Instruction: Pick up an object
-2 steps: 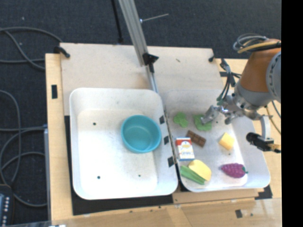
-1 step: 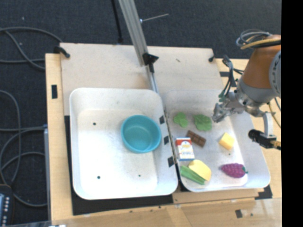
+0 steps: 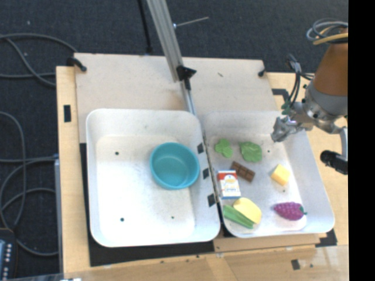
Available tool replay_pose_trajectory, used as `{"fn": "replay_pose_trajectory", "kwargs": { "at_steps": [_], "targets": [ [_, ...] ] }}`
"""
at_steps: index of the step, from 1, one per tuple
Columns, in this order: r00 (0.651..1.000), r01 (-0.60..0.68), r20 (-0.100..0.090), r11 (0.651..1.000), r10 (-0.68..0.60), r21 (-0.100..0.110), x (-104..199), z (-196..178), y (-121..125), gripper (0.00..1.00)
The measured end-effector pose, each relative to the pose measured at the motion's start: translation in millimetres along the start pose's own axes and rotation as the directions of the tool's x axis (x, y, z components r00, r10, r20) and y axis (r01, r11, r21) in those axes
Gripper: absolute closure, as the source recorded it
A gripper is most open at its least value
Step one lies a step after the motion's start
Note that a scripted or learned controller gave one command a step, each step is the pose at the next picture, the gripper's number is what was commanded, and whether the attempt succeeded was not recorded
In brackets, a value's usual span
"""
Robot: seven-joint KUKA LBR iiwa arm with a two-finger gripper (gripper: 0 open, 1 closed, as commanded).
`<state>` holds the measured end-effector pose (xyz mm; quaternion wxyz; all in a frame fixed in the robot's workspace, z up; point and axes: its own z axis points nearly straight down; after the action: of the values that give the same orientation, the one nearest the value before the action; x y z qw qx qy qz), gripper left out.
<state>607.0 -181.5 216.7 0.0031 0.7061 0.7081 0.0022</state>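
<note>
Gripper [image 3: 282, 129]: grey metal, poised over the upper right part of the right bin [image 3: 310, 157], near its far rim, above bare white floor; nothing seen between it and the bin floor. Opening too small and blurred to judge, so cannot tell.

Arm [image 3: 333, 75]: entering from the right edge, orange band above a grey wrist, looped cables at the top.

Right bin, contents, nearest the gripper first:
- green leafy piece [image 3: 251, 151], below and left of the gripper, apart from it.
- second green piece [image 3: 223, 148], just left of the first, near the bin's left wall.
- brown bar [image 3: 242, 171], lying at a slant, mid-bin.
- yellow block [image 3: 281, 175], right of the bar, well clear of it.
- small carton [image 3: 229, 184], red and white, upright face showing, against the left wall.
- yellow and green corn cob [image 3: 243, 212], just below the carton, at the front left corner.
- purple grapes [image 3: 289, 211], front right, near the rim.

Left bin [image 3: 105, 133]: white, shallow, touching the right bin along the middle seam; one blue bowl [image 3: 174, 165], upright, right of centre, floor otherwise speckled with dark marks.

Bench [image 3: 129, 81]: pale board beneath both bins, black clips at the far corners, wood edge at the front.

Metal post [image 3: 166, 31]: slanted, from the top of the view down to the seam between the bins.

Floor [image 3: 70, 16]: dark carpet, with black cables trailing at the left.
</note>
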Motion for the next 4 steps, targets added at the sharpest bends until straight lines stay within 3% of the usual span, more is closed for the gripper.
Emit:
{"fn": "replay_pose_trajectory", "kwargs": {
  "at_steps": [1, 3, 4],
  "targets": [
    [1.000, 0.001, -0.001, 1.000, -0.001, 0.003, -1, -24, 1, 1.00],
    [1.000, 0.006, -0.002, 1.000, -0.006, 0.005, 110, -37, 27, 1.00],
    [1.000, 0.005, -0.003, 1.000, -0.005, 0.007, 157, -39, 23, 1.00]
  ]
}}
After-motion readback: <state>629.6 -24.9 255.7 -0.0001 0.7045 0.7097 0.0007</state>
